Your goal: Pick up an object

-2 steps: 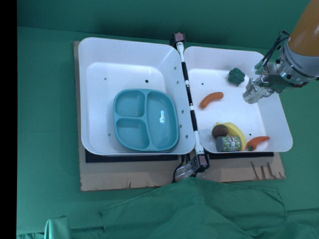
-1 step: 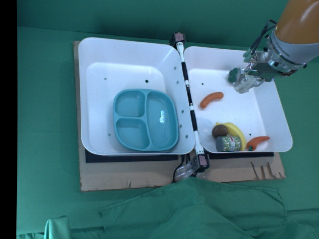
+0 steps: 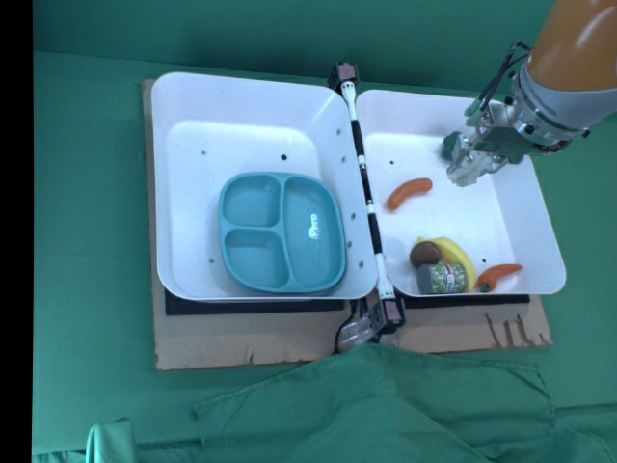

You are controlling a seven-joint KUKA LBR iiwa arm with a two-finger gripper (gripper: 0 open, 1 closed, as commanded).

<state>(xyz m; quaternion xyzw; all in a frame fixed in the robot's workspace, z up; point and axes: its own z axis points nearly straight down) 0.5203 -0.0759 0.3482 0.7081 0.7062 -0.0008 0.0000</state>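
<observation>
Camera view: sausage (image 3: 410, 193) near gripper (image 3: 463, 174).

I see two white bins: the left bin (image 3: 193, 114) holds a teal divided plate (image 3: 281, 231); the right bin (image 3: 521, 210) holds an orange sausage (image 3: 410, 192), a yellow banana (image 3: 457, 255), a brown kiwi (image 3: 425, 254), an orange carrot (image 3: 497, 275) with a green tip, and a grey can (image 3: 442, 278) with a green speckled label. Green cloth (image 3: 87, 210) covers the bench over brown cardboard (image 3: 231, 350). My arm (image 3: 578, 37) is orange above grey.
</observation>
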